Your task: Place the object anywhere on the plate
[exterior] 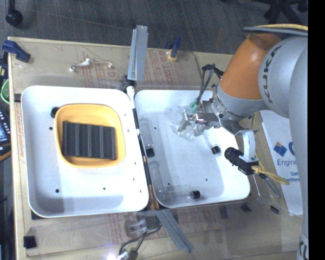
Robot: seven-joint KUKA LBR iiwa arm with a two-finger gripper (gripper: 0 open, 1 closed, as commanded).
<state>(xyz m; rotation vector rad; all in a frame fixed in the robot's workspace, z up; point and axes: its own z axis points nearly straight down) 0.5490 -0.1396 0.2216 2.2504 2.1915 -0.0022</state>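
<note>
Clear object [185, 124] just beside pincer [197, 119]

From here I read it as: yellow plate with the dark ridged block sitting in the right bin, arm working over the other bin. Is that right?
Not quite. The camera view shows the yellow plate with the dark ridged block in the left bin, not the right. The arm's gripper is over the right bin, the other one, as you said.
</note>
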